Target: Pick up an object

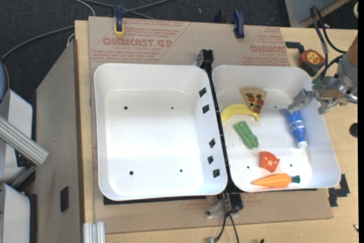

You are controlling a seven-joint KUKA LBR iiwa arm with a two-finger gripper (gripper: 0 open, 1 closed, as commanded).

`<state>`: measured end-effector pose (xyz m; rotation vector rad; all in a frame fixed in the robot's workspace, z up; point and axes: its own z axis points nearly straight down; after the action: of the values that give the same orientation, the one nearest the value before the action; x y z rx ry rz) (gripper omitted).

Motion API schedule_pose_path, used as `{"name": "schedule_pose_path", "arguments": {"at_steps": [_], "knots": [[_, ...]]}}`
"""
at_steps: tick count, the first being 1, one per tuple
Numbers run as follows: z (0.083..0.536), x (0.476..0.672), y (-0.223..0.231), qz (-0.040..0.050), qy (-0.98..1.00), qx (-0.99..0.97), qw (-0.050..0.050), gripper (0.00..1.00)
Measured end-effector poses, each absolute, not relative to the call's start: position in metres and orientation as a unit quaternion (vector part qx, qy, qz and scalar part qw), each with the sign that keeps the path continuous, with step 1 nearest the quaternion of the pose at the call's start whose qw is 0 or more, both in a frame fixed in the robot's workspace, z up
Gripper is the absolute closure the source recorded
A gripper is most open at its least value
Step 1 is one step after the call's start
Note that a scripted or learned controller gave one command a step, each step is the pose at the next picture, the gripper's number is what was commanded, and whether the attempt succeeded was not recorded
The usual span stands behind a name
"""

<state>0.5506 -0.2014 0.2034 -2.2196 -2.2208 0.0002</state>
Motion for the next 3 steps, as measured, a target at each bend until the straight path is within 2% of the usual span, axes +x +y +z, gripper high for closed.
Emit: {"name": "schedule_pose_path", "arguments": {"at_steps": [1,2,3], "knots": [[0.123,0.624,-0.15,-0.0011,-0.71,-0.704,-0.001,0.0],[0.086,0.655,-0.107,-0.0004,-0.709,-0.705,-0.003,0.0],[0.087,0.63,-0.109,0.0005,-0.707,-0.707,0.001,0.0]]}}
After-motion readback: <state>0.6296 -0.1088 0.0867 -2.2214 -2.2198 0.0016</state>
